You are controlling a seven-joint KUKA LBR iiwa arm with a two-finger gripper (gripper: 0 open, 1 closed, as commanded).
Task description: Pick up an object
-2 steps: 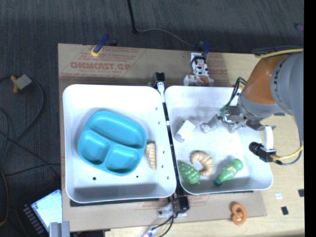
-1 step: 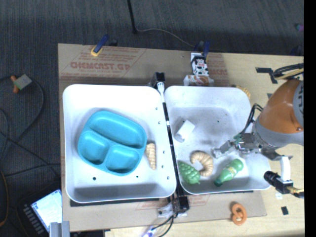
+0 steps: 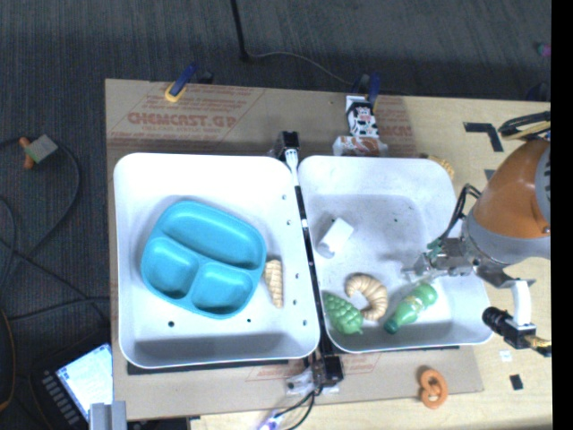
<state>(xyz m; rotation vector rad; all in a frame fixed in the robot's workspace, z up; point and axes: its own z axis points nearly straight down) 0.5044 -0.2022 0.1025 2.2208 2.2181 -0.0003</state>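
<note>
The right bin (image 3: pixel 376 176) holds a small white block (image 3: pixel 336 235), a tan curled toy (image 3: pixel 369 292), a knobbly green toy (image 3: pixel 342 313) and a green bottle-shaped toy (image 3: pixel 412 306). My gripper (image 3: pixel 437 260) hangs low over the right side of this bin, just above and to the right of the green bottle. Nothing shows held in it. The orange and grey wrist (image 3: pixel 510 209) reaches in from the right edge.
In the left bin (image 3: pixel 197 164) lies a blue divided plate (image 3: pixel 204 256) with a tan ridged piece (image 3: pixel 274 281) beside it. An orange ring (image 3: pixel 432 384) lies on the bench in front of the right bin. Clamps and a small figure (image 3: pixel 362 122) stand behind the bins.
</note>
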